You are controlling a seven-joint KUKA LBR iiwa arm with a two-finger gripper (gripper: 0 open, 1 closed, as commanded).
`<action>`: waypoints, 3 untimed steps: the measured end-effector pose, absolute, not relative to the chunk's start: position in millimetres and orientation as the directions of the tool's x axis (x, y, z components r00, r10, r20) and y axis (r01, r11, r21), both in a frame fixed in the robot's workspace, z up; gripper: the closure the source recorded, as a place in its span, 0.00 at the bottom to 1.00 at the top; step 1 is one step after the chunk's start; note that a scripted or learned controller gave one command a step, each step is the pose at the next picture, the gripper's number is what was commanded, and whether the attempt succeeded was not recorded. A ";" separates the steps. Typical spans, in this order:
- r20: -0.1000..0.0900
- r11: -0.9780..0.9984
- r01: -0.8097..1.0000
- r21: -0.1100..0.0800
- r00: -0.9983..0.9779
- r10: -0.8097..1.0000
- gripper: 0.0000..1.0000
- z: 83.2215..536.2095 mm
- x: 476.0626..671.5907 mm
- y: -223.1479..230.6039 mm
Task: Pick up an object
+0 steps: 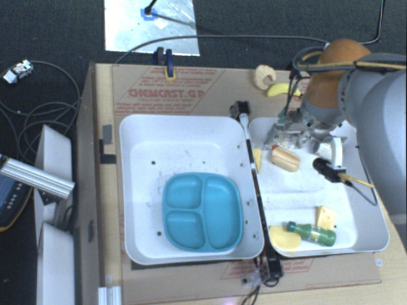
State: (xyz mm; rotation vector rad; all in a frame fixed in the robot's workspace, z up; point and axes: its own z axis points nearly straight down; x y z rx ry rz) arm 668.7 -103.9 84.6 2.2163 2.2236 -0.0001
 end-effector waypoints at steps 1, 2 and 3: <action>-0.001 0.004 1.000 0.002 -0.004 1.000 0.00 84.9 669.0 -102.0; -0.001 0.002 1.000 0.002 -0.002 1.000 0.00 84.8 641.2 -117.3; -0.001 0.002 1.000 0.004 -0.002 1.000 1.00 95.7 642.2 -117.1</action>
